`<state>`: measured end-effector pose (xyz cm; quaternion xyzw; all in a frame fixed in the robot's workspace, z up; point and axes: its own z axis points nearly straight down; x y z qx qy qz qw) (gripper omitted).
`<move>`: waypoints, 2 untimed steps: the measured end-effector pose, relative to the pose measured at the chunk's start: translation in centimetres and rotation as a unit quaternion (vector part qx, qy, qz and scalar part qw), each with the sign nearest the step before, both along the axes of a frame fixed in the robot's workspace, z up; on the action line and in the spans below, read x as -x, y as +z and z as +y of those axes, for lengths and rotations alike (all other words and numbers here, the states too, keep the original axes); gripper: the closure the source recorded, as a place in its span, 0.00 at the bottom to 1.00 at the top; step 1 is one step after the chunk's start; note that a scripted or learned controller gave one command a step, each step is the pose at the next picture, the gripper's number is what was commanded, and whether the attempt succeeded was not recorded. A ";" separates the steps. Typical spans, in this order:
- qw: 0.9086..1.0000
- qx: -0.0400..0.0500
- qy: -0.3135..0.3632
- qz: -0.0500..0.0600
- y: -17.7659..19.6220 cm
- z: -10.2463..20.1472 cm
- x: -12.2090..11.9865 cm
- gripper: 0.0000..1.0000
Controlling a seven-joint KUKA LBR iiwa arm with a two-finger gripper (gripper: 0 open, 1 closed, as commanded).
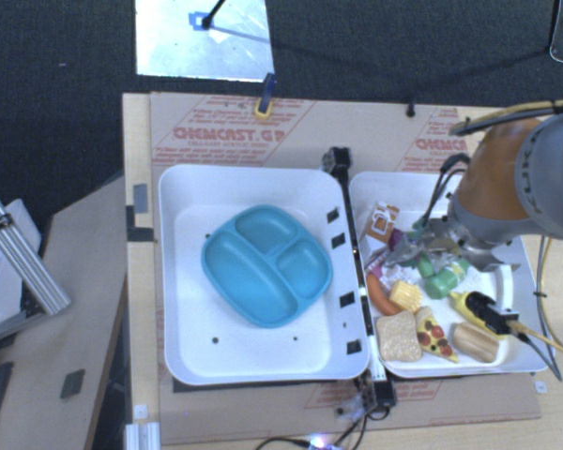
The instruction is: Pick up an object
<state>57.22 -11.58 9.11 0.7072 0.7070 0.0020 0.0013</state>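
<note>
Nearest toys: along the near wall of the right bin (pixel 422 187) we see a tan bread slice (pixel 399 336). A pizza slice (pixel 434 334) with red dots touches its right side, and a pale brown roll (pixel 476 343) lies just beside that.
Next row: an orange carrot (pixel 383 298) lies slanted by the wall between the bins. A yellow piece (pixel 405 294) touches it, and green pieces (pixel 441 277) sit just beyond.
Farther toys: a small white-and-orange carton (pixel 385 221) stands tilted near the right bin's left wall. A purple-and-white scrap (pixel 375 272) lies between it and the carrot, too small for us to name.
Count of toys: one bread slice, one pizza slice, one roll, one carrot, one yellow piece and one carton. We make the green pieces two, but they overlap and we are not sure.
Count of bins: two, side by side on the counter (pixel 139 326), their walls touching.
Left bin (pixel 183 279): one blue plate (pixel 267 265) with three compartments lies flat near the middle.
Hand (pixel 408 249): low over the toy heap, between the carton and the yellow piece and close to the green pieces. We cannot tell whether it is apart or together, nor whether it touches or holds any toy.
Arm (pixel 516 181): grey with an orange band, reaching in from the right over the far side of the right bin.
Far edge: one yellow-and-blue clip (pixel 265 97) sits at the counter's far edge.
</note>
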 end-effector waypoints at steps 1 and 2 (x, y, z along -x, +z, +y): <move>1.000 0.000 0.001 -0.001 -0.2 0.0 -0.3 0.00; 1.000 0.001 0.001 -0.006 1.0 0.0 -0.6 1.00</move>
